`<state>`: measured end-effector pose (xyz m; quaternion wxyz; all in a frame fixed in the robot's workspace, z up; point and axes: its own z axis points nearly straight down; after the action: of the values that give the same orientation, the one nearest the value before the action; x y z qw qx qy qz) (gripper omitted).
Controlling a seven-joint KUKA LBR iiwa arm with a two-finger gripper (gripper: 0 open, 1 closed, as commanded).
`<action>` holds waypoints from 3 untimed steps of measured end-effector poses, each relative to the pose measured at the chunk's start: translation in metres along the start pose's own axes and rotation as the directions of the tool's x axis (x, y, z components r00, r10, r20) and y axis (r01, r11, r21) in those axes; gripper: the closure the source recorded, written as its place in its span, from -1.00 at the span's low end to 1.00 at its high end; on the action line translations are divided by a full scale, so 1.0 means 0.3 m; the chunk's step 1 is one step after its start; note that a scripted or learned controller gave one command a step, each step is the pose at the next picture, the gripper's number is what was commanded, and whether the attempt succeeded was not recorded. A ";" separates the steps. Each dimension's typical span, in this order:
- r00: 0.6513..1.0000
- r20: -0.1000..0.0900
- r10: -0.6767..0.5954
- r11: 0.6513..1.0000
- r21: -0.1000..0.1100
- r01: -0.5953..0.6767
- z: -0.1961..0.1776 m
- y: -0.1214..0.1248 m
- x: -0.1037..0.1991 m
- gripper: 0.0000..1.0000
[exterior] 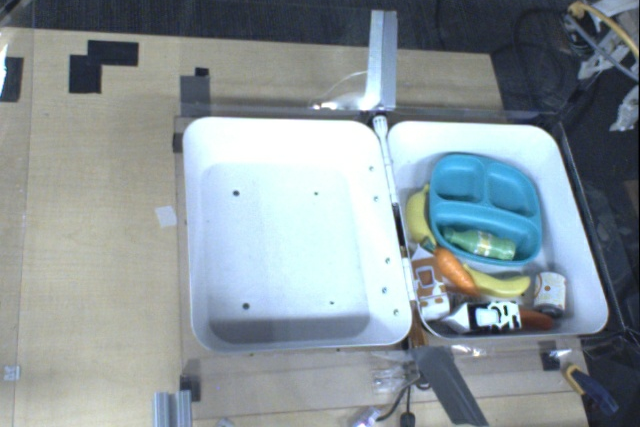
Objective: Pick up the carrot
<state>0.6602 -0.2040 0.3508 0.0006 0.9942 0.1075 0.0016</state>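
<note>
carrot [455, 270] | smooth orange taper | touching curved yellow banana [497, 284] | R bin [572, 167]

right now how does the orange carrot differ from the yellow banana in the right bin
The small orange carrot is short and straight, tapering, lying at a slant; the yellow banana is longer and curved, bending around the blue divided plate. The carrot lies on top of the banana, so the banana is partly hidden. Both sit in the right white bin, below the plate.
</note>
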 end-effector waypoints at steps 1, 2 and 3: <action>1.000 0.000 0.000 1.000 0.000 0.000 0.000 0.000 0.000 -1.00; 1.000 -0.002 -0.012 1.000 -0.002 0.012 -0.036 -0.007 0.008 1.00; 1.000 0.000 -0.011 1.000 0.000 0.011 -0.101 0.003 0.011 1.00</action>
<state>0.6635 -0.2040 0.3810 0.0009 0.9936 0.1132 0.0016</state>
